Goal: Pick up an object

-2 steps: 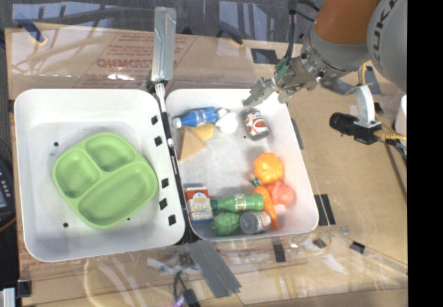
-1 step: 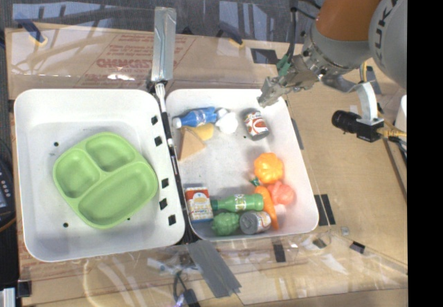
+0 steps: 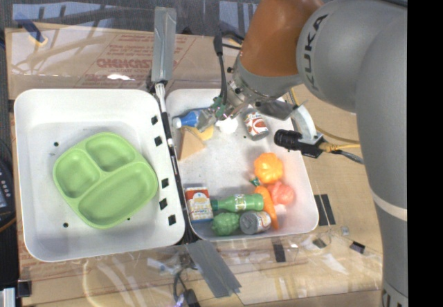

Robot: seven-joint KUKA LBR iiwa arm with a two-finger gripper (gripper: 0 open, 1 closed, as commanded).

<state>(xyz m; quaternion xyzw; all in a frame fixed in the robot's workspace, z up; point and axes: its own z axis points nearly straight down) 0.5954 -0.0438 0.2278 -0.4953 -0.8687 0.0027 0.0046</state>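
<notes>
Objects: a cluster of small toy foods lies in the right bin, none of them lifted.
Far corner: a blue bottle lies at the far left of the right bin, with a tan wedge just near of it.
Under the arm: a small white piece and a red-and-white can sit close to the wrist.
Middle: an orange pepper, with a pink fruit just beside it.
Near edge: a red carton, a green bottle, a silver can and an orange carrot crowd together.
Hand: low over the far left of the right bin, beside the blue bottle; cannot tell how it is set.
Left bin: holds a green divided plate.
Surface: wooden, carrying both bins side by side.
</notes>
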